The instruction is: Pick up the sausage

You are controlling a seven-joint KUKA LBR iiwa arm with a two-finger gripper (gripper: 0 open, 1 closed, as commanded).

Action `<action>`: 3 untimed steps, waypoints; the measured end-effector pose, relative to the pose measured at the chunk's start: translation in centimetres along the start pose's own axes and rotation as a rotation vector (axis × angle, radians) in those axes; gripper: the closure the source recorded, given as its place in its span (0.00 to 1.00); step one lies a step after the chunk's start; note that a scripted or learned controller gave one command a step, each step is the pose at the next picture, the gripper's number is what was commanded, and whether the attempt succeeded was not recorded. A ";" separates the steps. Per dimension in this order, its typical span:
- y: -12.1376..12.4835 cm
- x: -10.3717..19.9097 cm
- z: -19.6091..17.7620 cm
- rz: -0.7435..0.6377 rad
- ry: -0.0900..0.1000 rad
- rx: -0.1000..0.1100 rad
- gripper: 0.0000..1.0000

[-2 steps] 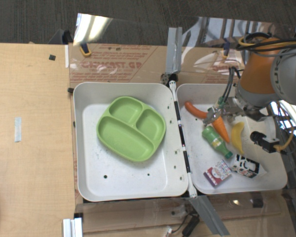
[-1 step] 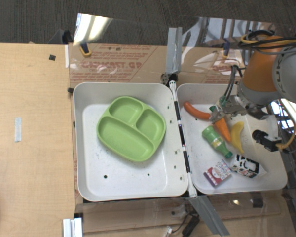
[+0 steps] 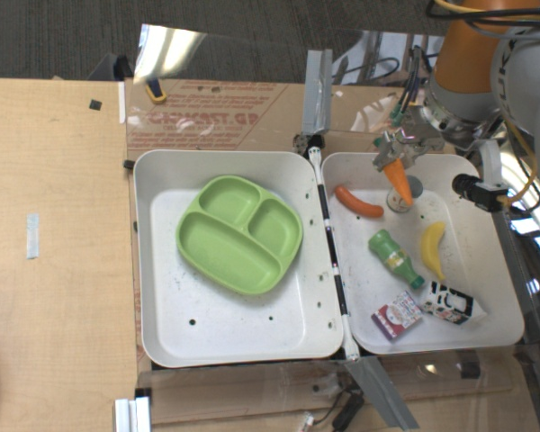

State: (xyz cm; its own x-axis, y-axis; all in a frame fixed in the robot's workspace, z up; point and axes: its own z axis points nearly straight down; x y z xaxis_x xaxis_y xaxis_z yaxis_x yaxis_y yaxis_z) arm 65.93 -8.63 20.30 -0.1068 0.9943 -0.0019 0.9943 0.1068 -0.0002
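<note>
Gripping a carrot (image 3: 398, 177), the gripper (image 3: 394, 151) hangs over the far part of the right bin (image 3: 499, 268); the orange cone sits between its fingers and points down and a little toward the arm's side. The tip of the carrot ends just above a small grey round piece (image 3: 401, 198) on the bin floor.

The sausage (image 3: 359, 202) is the landmark here. It lies flat on the floor of the right bin, near the wall which this bin shares with the left bin (image 3: 153, 268), with free white floor on all its sides. The carrot and the gripper are just beside its far right end, but apart from it. Toward the camera from the sausage lies one green bottle (image 3: 395, 257), and right of that bottle one banana (image 3: 432, 247). Further to the near edge are one small pink packet (image 3: 397, 315) and one black and white carton (image 3: 450, 303), both close to the near wall.

Left of the sausage, over the shared wall, one green divided plate (image 3: 240, 234) with three compartments lies in the middle of the left bin, with bare floor around it.
</note>
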 end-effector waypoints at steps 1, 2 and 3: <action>0.1 13.2 -16.3 -0.170 0.000 0.001 1.00; 1.5 14.7 -9.6 -0.148 0.000 0.004 1.00; 1.4 12.7 -9.5 -0.321 0.000 0.002 1.00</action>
State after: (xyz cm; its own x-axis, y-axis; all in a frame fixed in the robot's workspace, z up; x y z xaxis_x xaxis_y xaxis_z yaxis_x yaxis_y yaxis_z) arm 65.94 4.14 29.77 -0.4148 0.9099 -0.0014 0.9099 0.4148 -0.0028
